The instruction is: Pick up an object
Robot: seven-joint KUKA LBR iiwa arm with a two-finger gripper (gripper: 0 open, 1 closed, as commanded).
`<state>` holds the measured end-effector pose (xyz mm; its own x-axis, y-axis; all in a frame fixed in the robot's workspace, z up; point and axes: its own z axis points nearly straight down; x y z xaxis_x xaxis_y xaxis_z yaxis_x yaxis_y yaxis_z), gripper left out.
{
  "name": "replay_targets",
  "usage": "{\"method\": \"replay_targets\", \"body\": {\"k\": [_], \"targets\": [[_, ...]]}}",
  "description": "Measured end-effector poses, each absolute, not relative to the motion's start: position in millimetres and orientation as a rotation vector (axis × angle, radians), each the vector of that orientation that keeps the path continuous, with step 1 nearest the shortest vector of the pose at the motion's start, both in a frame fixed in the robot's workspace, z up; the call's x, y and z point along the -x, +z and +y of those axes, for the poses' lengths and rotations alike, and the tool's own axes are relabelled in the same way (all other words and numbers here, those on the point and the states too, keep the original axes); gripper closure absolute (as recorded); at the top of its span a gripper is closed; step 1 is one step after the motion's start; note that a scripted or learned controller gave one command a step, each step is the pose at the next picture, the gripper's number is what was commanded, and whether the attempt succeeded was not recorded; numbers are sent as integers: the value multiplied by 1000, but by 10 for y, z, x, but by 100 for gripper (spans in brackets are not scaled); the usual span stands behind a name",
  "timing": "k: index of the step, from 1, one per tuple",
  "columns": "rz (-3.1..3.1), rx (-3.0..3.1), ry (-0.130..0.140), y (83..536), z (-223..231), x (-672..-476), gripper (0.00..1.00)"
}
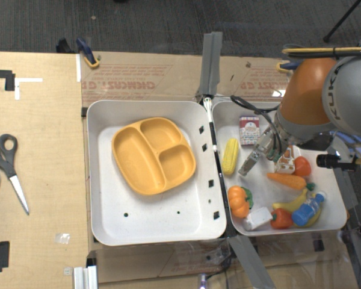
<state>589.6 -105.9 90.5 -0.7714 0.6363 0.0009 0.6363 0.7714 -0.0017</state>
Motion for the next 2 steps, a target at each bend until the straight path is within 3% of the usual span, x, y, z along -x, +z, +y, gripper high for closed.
{"method": "replay_targets", "body": {"k": [1,2], "targets": [[-2987,972,0,915,-1719,-5372,0],[-3019,890,-1,1035,-1178,-6510,0]]}}
